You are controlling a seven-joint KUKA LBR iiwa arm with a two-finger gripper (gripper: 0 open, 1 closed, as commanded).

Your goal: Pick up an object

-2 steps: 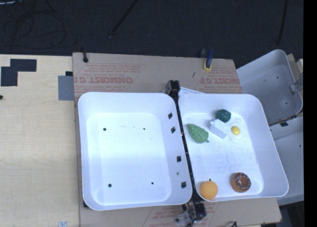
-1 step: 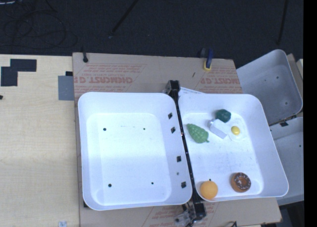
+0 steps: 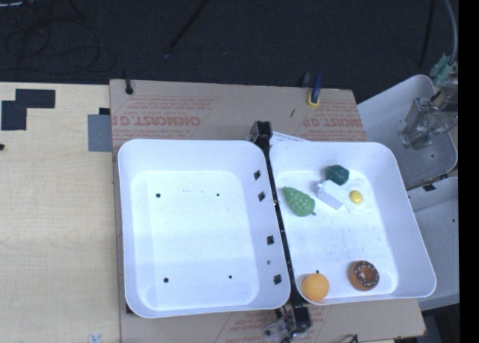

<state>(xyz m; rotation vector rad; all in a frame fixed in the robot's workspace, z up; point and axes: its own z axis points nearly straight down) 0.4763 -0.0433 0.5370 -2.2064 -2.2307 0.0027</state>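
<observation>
The left bin is being shown at the left of the bench, its white floor marked by a few small dark dots. Just beside it, the right bin is being separated from it by a dark divider strip running between the two. Within the right bin, a green bumpy object is being seen lying near the divider, and a small white block is lying just beside it to the right. A dark green object is resting above that block, and a fried-egg toy is lying just to its right. Near the front wall, an orange ball is sitting close to the divider, with a brown doughnut near it. At the far right, the gripper is being held outside the bins, well apart from every object; whether it is released or clenched cannot be told.
</observation>
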